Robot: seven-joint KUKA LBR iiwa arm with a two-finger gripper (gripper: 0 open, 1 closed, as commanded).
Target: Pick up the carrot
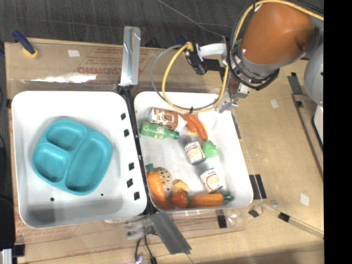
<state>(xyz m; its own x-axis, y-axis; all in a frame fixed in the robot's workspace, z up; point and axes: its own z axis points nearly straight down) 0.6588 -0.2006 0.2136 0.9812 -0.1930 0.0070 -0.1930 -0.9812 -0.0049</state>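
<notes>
Hand (228, 104) hangs at the back right corner of the right bin (237, 147), tucked under the orange wrist band; from where I stand I cannot tell whether it is open or carrying anything. Down at the bin's front edge lies the carrot (208, 200), long axis running left to right along the front wall, well apart from the hand. Judging by that, the arm must travel forward across the bin.

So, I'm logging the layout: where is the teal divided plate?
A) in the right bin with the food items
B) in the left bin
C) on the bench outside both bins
B: the teal plate lies alone in the left bin, apart from the food in the right bin.
</notes>
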